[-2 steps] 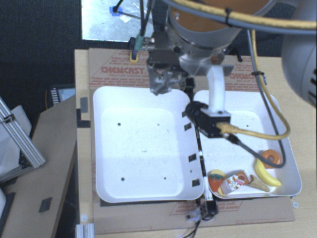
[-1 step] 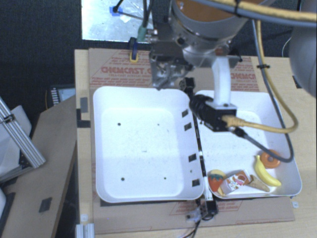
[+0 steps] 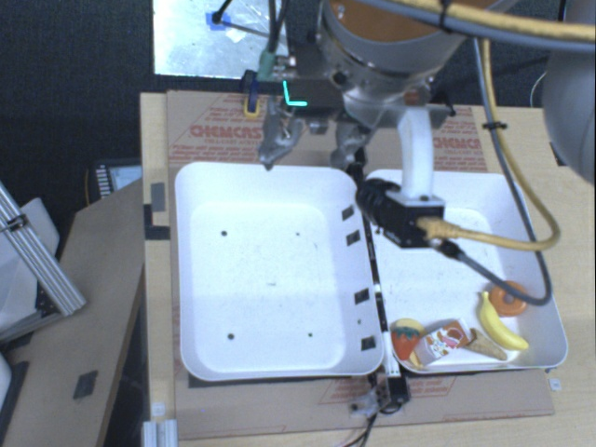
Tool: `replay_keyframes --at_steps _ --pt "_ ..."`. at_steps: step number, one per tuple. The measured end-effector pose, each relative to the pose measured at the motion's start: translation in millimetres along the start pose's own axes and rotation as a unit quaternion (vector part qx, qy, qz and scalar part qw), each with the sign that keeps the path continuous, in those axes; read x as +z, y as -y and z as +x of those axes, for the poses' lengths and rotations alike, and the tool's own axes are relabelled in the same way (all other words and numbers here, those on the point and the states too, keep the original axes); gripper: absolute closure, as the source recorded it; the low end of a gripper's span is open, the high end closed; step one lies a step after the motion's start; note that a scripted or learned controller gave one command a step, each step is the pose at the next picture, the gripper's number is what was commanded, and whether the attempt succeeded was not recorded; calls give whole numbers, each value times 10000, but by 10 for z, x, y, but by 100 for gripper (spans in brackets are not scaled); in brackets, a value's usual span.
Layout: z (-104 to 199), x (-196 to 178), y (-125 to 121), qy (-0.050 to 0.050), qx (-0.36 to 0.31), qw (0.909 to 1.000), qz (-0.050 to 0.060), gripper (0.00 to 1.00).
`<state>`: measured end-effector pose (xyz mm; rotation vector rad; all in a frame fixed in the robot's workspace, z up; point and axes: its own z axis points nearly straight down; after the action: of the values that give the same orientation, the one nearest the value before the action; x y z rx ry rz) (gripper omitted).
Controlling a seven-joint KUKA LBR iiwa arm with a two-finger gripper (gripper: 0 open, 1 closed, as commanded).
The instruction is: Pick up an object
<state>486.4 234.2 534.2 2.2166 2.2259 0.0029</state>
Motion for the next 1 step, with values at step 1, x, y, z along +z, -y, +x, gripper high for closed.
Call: replay_keyframes --at_steps 1 --pt "2 -114 -4 -9 -9 10000 -11 100"
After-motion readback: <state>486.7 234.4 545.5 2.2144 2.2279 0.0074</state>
